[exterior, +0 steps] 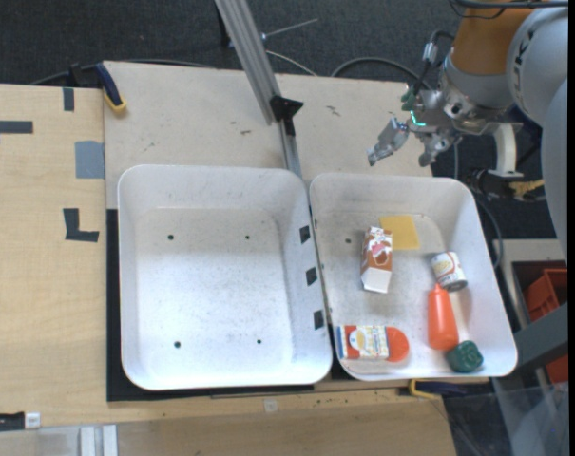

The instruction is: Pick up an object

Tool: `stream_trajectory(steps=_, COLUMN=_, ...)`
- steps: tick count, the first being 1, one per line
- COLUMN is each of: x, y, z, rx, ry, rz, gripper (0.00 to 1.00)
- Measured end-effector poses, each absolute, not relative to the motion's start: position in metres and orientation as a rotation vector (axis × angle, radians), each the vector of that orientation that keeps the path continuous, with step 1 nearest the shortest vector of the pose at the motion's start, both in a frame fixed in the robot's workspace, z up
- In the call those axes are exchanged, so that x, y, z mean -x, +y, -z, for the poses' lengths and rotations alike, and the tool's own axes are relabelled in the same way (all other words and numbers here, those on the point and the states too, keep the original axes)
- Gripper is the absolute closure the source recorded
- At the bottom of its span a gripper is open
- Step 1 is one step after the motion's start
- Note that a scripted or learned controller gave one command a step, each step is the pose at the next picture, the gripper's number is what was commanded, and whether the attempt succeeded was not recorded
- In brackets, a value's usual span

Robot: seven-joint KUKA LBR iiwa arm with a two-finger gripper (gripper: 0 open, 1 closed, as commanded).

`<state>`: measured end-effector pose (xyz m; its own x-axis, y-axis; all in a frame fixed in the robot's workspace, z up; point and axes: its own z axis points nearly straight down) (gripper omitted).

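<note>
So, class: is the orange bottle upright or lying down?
Lying down. The orange bottle rests lengthwise on the right bin floor.

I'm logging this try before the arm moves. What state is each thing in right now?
gripper: raised above the bench behind the right bin, jaws spread, nothing between them
small carton: lying in the right bin
yellow pad: flat, beside the carton
small can: on its side
orange bottle: lying down
green object: resting in the corner
red and white packet: lying flat
</note>
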<state>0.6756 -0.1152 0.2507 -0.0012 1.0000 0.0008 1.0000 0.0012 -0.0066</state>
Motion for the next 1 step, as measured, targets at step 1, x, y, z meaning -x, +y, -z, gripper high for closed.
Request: stream_trajectory(steps=1, x=-0.6765, y=-0.1152, z=-0.2541, rx=2.218, ry=-2.224, rz=-0.003, gripper=0.0)
